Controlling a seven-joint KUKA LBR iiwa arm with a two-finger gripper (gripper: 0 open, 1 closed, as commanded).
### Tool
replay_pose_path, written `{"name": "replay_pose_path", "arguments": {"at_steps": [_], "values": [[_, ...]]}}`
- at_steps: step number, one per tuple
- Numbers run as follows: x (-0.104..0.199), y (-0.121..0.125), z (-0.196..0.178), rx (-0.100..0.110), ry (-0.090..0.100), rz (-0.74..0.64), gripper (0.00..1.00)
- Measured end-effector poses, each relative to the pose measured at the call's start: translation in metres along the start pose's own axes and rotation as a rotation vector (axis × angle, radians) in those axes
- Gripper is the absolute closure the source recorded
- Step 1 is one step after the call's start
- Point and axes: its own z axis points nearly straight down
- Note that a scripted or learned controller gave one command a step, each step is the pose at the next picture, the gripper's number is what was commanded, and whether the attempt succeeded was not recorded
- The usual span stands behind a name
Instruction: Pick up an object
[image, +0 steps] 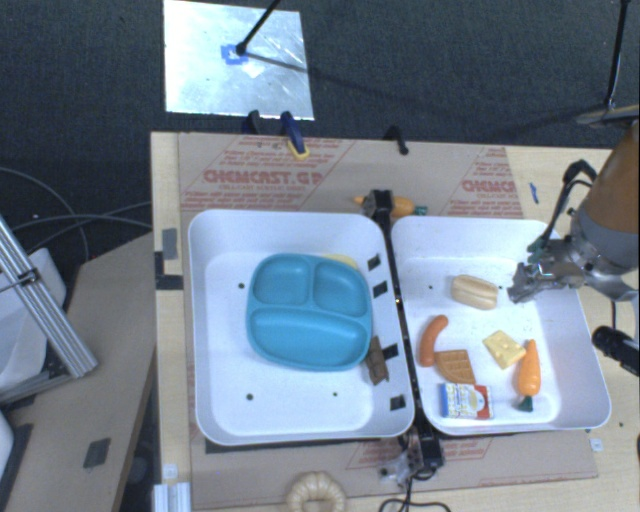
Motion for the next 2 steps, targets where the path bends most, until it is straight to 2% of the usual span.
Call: {"name": "replay_pose_path", "arguments": {"at_steps": [2], "values": [[0.106, 0.008, 0.012, 0.000, 0.001, -0.001, 1.00]]}}
